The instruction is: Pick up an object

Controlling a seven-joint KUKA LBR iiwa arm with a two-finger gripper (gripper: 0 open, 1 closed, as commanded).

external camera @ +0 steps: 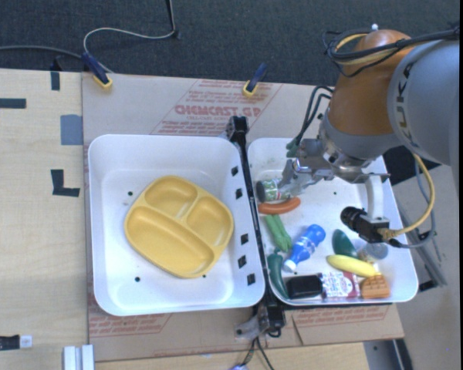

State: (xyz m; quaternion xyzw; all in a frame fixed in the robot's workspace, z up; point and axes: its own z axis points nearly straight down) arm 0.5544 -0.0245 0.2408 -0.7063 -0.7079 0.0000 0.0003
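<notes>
I'm reaching in over the right bin [397, 241], my gripper [284, 182] down near its far left corner, just above the orange hot dog [279, 204] and a small green-and-clear item [268, 186]. Whether my fingers are spread or pressed together, I cannot tell from here. Along the left wall lies a green vegetable [277, 232], the blue bottle [305, 244] beside it. A banana [353, 265] sits toward the near right corner. The left bin [108, 206] carries a yellow divided plate [179, 226].
</notes>
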